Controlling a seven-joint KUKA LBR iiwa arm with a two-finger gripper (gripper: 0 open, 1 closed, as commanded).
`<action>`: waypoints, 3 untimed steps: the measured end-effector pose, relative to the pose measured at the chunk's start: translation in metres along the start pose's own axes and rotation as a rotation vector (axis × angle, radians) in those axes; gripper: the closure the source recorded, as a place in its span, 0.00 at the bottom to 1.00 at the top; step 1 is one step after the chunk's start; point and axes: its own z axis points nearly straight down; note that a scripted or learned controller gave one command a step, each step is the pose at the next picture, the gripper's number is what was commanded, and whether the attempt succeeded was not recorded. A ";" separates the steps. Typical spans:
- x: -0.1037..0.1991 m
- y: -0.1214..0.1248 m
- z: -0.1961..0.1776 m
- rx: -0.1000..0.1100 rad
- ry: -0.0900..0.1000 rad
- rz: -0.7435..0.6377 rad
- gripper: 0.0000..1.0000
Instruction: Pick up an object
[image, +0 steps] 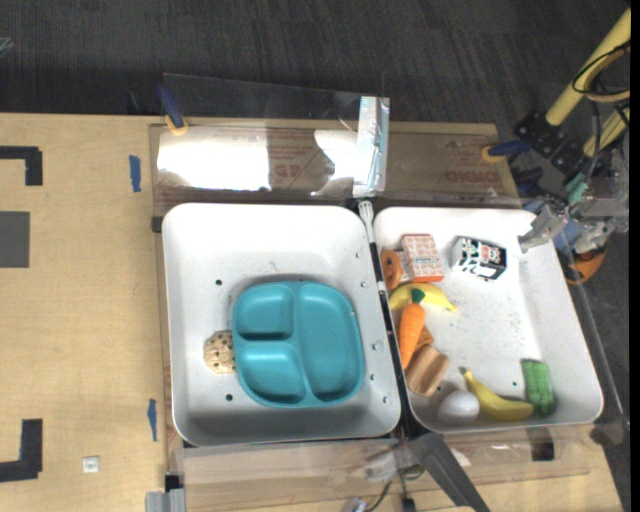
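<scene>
While no object is being gripped, the right bin (570, 300) is offering light toy food: along its near edge a banana (497, 399) is lying beside a green piece (538, 384), curved and probably slippery, best pinched across its middle. A carrot (411, 331) is hugging the left wall. The gripper (545, 228) is hovering over the far right corner; its grasp cannot be judged.

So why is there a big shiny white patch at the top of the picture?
In the camera view, that patch is glare: light bounces off the clear plastic sheet standing behind the left bin, washing out what lies behind it. The teal tray has only a soft sheen, and the toys in the right bin look a bit blurry.
</scene>
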 end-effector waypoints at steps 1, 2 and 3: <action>0.053 -0.066 0.098 0.005 0.001 0.053 0.00; 0.086 0.004 0.175 -0.008 -0.002 0.003 0.00; 0.079 0.013 0.175 -0.007 -0.004 -0.452 0.00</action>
